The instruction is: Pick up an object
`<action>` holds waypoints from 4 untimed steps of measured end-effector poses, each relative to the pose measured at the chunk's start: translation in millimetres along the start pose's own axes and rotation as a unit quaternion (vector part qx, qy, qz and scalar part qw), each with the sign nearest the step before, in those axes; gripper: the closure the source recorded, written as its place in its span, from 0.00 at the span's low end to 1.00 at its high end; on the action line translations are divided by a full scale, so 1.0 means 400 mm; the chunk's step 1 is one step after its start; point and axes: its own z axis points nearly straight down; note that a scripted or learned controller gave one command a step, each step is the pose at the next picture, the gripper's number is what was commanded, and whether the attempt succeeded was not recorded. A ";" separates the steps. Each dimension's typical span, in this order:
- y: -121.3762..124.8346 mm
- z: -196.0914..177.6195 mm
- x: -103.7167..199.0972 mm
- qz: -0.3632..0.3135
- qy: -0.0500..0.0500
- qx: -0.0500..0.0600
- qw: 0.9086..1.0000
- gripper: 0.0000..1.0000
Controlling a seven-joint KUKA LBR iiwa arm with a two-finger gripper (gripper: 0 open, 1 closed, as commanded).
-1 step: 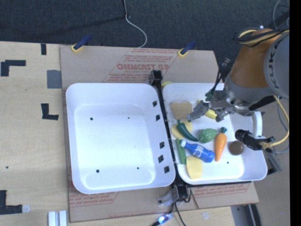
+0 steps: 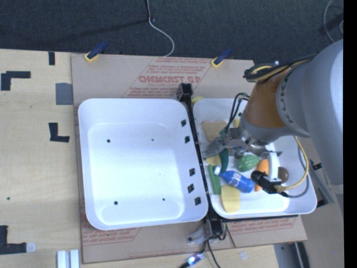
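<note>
Grey and bulky, the arm [image 2: 318,99] fills the upper right corner, well right of the left bin [image 2: 83,149], and its outer side is cut off by the frame edge. Its orange band [image 2: 262,105] slants down and leftward toward the gripper [image 2: 220,147].

Left of the left bin, the wooden surface [image 2: 28,166] carries several black tape marks. Both bins sit on a cardboard sheet [image 2: 167,77], which two yellow-and-blue clamps [image 2: 96,51] hold at its far edge. The left bin shows four small dark dots on its floor.

Just right of it, touching along a black divider, is the right bin [image 2: 301,205], where the loose objects lie. Eight can be counted:
- a pale yellow piece [image 2: 212,130]
- a green stick [image 2: 224,159]
- a white-and-green stick [image 2: 216,177]
- a blue bottle [image 2: 237,180]
- a yellow block [image 2: 230,199]
- a green lump [image 2: 247,162]
- an orange piece [image 2: 265,165]
- a brown round thing [image 2: 283,175], half hidden by a black fitting on the wrist

The gripper hangs low over the cluster nearest the divider, above the green stick. Cables and grey metal blur together there, so whether the jaws are spread or closed, or grip anything, cannot be told.
</note>
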 end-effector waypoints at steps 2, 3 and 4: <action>-0.011 -0.011 -0.044 -0.002 0.001 -0.002 1.000 0.00; 0.214 -0.013 -0.017 -0.002 0.000 -0.004 1.000 0.00; 0.077 -0.010 0.002 0.001 0.001 0.002 1.000 0.00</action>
